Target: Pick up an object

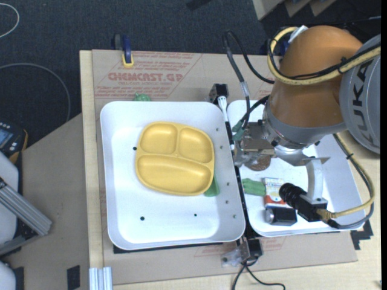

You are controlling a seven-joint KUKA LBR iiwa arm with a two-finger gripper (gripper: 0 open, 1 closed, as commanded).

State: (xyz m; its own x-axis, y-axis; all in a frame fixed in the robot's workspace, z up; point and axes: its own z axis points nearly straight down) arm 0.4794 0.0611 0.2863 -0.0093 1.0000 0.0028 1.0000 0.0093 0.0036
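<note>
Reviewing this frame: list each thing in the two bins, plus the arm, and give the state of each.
yellow divided plate: right side up, flat in the left bin.
green item: mostly hidden under the plate's right edge.
green object: lying in the right bin.
black object: lying near the right bin's front.
arm: low over the right bin.
gripper: hidden by the wrist.

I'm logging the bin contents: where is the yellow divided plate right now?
The yellow divided plate lies in the left bin, toward its upper middle, with a green item peeking out at its lower right edge.
</note>
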